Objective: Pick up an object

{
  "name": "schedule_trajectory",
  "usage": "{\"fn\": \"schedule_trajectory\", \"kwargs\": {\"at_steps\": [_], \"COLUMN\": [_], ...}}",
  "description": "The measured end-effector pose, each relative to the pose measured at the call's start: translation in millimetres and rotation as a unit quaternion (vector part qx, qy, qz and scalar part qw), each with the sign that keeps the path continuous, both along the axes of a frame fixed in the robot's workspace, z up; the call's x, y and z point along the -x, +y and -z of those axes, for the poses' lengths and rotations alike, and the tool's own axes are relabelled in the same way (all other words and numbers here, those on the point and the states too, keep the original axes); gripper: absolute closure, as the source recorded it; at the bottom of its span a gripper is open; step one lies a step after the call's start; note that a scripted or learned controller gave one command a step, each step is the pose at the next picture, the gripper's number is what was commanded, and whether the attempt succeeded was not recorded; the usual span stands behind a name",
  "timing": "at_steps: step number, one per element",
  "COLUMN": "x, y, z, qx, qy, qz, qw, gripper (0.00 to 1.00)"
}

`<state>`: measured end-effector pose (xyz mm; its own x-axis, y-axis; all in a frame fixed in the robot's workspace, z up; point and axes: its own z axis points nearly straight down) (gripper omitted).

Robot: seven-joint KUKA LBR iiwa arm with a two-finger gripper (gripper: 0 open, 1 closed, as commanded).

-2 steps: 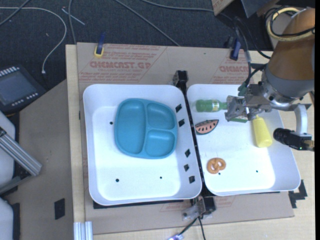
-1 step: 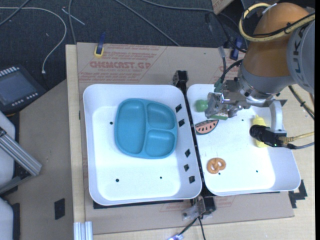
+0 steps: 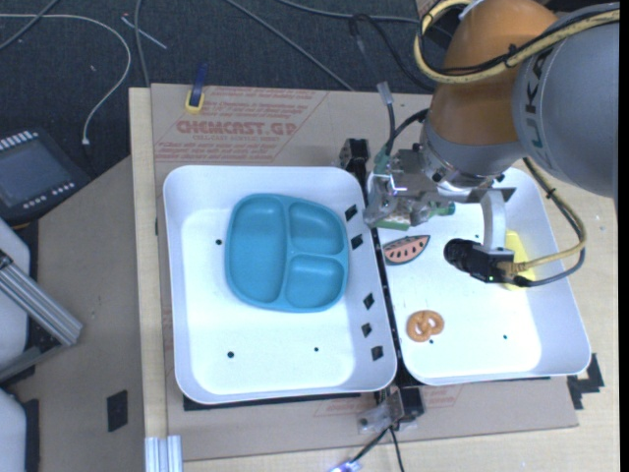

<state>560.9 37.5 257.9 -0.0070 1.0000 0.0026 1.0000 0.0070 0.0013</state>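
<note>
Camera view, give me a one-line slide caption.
KUKA arm's gripper hovers over right bin above watermelon slice and pretzel; blue plate sits left.

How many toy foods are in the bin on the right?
2 show: a watermelon slice near the bin's left wall, below the arm, and a pretzel lower down. The arm may hide more.

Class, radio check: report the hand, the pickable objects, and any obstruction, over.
Hand low over right bin, far-left corner; grip unreadable. Watermelon slice just below it, pretzel nearer front. Blue divided plate in left bin, no obstruction.
</note>
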Motion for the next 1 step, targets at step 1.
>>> {"fn": "schedule_trajectory", "kwargs": {"at_steps": [1], "x": [3.4], "y": [47.9], "z": [10.9], "qx": [0.0002], "qy": [0.003], "qz": [0.001], "qw": [1.0000], "gripper": [1.00]}}
